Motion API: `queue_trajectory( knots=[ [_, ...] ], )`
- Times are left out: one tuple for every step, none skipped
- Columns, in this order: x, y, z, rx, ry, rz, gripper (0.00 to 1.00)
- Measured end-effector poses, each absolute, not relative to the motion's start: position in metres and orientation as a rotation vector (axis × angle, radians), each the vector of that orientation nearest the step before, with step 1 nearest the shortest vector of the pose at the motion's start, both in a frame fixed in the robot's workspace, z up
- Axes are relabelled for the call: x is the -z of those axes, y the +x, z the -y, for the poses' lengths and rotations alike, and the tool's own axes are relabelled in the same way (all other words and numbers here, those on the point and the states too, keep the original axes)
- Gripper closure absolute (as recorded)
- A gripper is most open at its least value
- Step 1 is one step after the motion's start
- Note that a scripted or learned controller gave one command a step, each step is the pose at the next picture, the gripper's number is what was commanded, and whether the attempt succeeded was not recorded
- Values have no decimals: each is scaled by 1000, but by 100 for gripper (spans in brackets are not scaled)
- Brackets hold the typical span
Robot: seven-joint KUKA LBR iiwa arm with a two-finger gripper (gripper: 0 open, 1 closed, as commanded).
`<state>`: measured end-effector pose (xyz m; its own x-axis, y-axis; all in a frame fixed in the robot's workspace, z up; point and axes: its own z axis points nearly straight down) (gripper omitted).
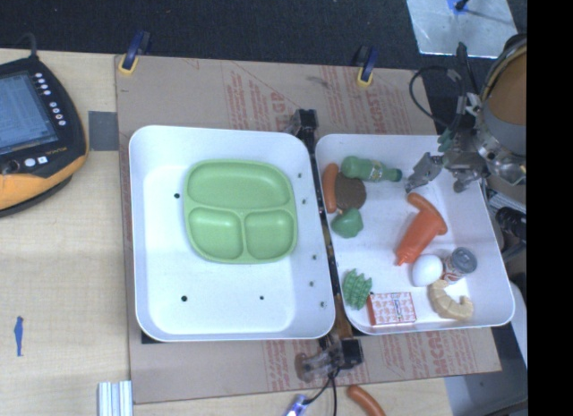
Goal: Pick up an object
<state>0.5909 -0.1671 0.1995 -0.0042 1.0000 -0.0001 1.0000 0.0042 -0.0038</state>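
Observation:
My gripper (pixel 439 176) hangs over the far right part of the right bin (pixel 498 253), its fingers (pixel 419 174) spread open with nothing between them. Just below it lies a big orange carrot (pixel 419 231). To its left a green bottle (pixel 367 169) lies by the far wall. A white egg (pixel 427 270), a grey can (pixel 462 261), a tan pastry (pixel 450 301) and a red and white box (pixel 391 308) sit near the front. A thin orange piece (pixel 329 187), a brown lump (pixel 351 192), a green pepper (pixel 347 222) and a spiky green toy (pixel 357 287) line the left wall.
The left bin (pixel 157 253) holds a green divided plate (pixel 240 210). A teach pendant (pixel 36 132) rests on the bench at far left. Clamps (pixel 364 63) pin the cardboard at the back. An orange item (pixel 367 398) lies outside the bins at the front.

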Motion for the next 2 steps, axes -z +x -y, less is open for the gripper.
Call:
queue_trajectory(
  knots=[
    [-91,534,161,-6,-2213,2225,0],
    [-92,486,213,-3,-2217,2223,0]
  ],
)
